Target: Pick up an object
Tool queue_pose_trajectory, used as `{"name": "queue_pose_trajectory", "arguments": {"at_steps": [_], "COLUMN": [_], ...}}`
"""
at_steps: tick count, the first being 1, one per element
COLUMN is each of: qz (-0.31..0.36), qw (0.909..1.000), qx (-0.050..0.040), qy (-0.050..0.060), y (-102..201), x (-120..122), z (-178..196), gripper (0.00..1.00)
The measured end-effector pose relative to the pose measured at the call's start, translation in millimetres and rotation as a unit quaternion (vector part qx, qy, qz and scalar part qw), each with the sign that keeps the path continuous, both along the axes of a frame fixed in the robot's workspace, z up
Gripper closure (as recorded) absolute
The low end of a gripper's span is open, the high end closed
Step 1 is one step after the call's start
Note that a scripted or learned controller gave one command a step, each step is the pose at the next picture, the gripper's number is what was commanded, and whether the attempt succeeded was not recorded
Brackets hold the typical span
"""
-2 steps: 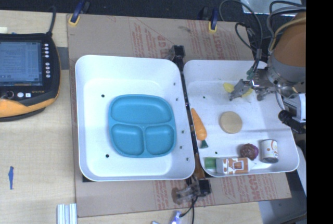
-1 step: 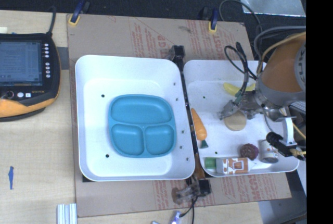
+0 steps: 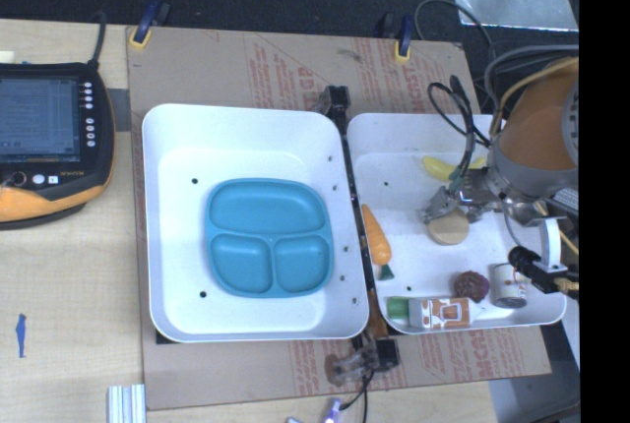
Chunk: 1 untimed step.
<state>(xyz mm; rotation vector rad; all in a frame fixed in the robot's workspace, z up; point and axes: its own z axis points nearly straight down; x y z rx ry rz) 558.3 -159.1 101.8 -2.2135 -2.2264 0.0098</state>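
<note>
The grey arm with its orange band (image 3: pixel 536 131) reaches into the right bin (image 3: pixel 413 131) from the right. My gripper (image 3: pixel 451 203) hangs low over the middle of that bin. A beige round piece (image 3: pixel 449 230) lies just in front of it, touching or nearly touching its tip. A yellow banana-like piece (image 3: pixel 440 167) sits just behind the gripper, partly hidden by it. An orange carrot (image 3: pixel 375 234) lies along the bin's left wall. A dark purple lump (image 3: pixel 472 286), a small can (image 3: pixel 508 284) and a green, white and orange box (image 3: pixel 428 313) lie near the front wall.
The left bin (image 3: pixel 177 214) holds a blue divided plate (image 3: pixel 268 236). A tablet-like pendant (image 3: pixel 49 141) lies on the bench at far left. Black cables (image 3: pixel 448 101) loop behind the right bin. Clamps (image 3: pixel 143 28) hold the cardboard sheet at the back.
</note>
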Motion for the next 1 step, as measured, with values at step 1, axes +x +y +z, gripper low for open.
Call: {"name": "queue_pose_trajectory", "arguments": {"at_steps": [1], "qz": [0.001], "qw": [1.0000], "qx": [0.0007], "qy": [-0.001], "y": [33.1], "x": [36.9], "z": [-6.2], "gripper": [1.00]}}
